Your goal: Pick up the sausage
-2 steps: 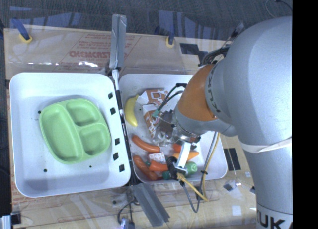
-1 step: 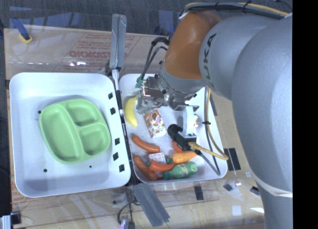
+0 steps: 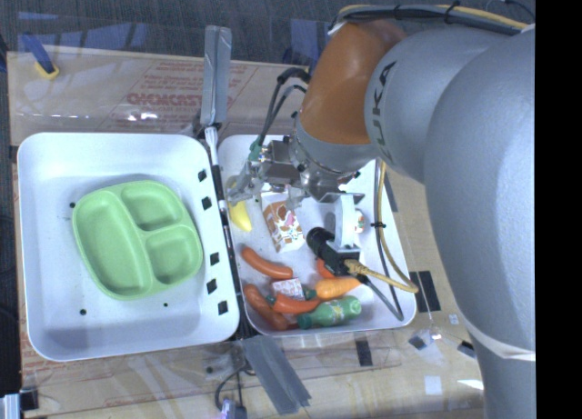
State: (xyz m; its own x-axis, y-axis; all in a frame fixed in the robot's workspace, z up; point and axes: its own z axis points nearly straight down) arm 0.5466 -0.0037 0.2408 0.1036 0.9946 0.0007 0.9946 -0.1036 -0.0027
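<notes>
The sausage [image 3: 266,265] is an orange-red link lying aslant in the middle of the right bin [image 3: 393,310], just below a small printed carton [image 3: 284,226]. A second reddish link [image 3: 261,309] lies by the bin's front left corner. My gripper [image 3: 265,192] hangs over the back part of the right bin, above the carton and a yellow piece [image 3: 239,217]. It is open with nothing between its fingers, and it stands apart from the sausage, further toward the back.
An orange carrot [image 3: 337,287], a red and orange piece [image 3: 293,295] and a green vegetable [image 3: 332,313] crowd the right bin's front. The left bin [image 3: 45,317] holds a green divided plate [image 3: 138,238]. My arm covers the right bin's far side.
</notes>
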